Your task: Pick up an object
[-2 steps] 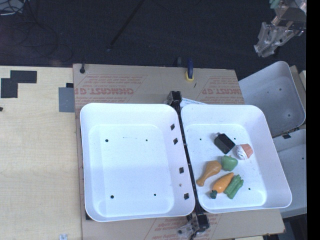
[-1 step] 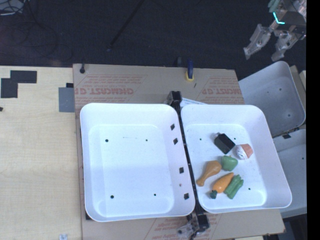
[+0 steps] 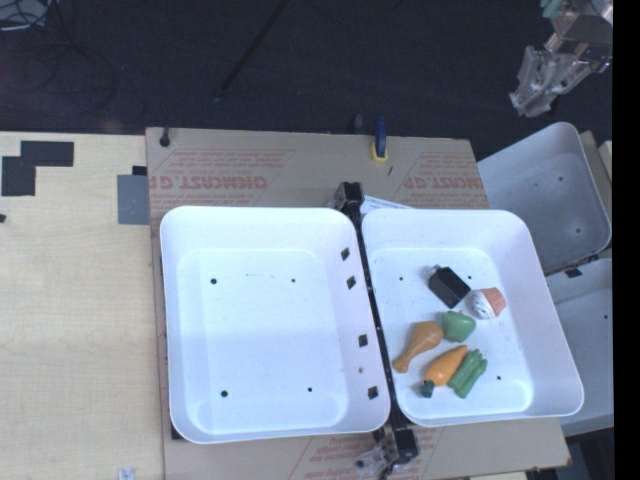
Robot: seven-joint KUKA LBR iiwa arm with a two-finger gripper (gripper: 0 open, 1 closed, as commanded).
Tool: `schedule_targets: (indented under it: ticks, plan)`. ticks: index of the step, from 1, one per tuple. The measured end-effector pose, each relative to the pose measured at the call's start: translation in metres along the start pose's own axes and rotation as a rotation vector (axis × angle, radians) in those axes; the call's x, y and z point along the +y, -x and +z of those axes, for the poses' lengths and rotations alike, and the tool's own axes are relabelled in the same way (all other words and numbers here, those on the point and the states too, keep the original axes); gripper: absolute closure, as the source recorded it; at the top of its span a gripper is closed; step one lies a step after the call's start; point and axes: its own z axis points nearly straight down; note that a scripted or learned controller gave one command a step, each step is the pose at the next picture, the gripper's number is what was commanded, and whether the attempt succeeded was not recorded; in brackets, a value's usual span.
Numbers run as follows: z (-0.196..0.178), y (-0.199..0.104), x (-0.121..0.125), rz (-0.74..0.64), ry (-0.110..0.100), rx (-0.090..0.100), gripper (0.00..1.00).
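The gripper point(image 3: 545, 80) hangs up in the top right corner of the frame, over the dark floor beyond the bench and well clear of both bins. From this angle I cannot tell how it is set; nothing shows in its grasp.

All the objects lie far below and to the left of it, bunched in the lower middle of the right bin point(image 3: 545, 298). A black block point(image 3: 449, 286) sits highest in the cluster, tilted. Just to its right is a small white and red piece point(image 3: 487, 304). Below the block is a green round toy point(image 3: 459, 325), and touching its left side lies a tan drumstick point(image 3: 418, 345), slanting down to the left. Under those, an orange carrot point(image 3: 444, 368) and a green ridged vegetable point(image 3: 469, 374) lie side by side, both angled the same way.

The left bin point(image 3: 180, 318) lies beside it, the two joined along a black clipped seam point(image 3: 362, 308) in the middle of the frame.
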Motion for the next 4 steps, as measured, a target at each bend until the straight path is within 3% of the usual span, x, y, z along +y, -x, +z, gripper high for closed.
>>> schedule_targets:
  ticks: [1,2,3,4]
  plan:
    - [0.0,0.0,0.0,-0.001,-0.001,0.0,0.0]
    - [-0.009,-0.001,0.0,-0.006,-0.003,0.0,1.0]
    - [-0.009,-0.001,0.0,-0.007,-0.004,0.0,0.0]
    - [-0.019,-0.002,0.001,-0.012,-0.007,0.0,1.0]
